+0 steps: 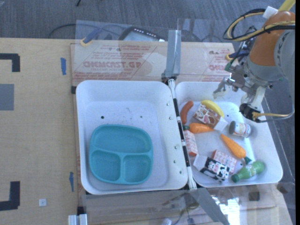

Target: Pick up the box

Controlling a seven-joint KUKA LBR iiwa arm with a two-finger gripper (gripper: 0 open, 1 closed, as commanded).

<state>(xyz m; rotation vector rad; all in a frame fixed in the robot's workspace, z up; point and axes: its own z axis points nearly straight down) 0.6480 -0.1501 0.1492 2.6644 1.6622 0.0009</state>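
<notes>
With the claw (222, 90) hovering over the far edge of the right white bin (265, 146) — open or closed, cannot tell — come straight down on the small brown-and-white cardboard box (207, 115) close between yellow plastic banana (213, 108) and orange plastic carrot (201, 128), gripping across its free sides — bare floor only toward the far wall.

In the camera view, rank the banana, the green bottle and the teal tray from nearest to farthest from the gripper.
1. banana, back of the right bin.
2. green bottle, right bin's front corner.
3. teal tray, in the left bin.
</notes>
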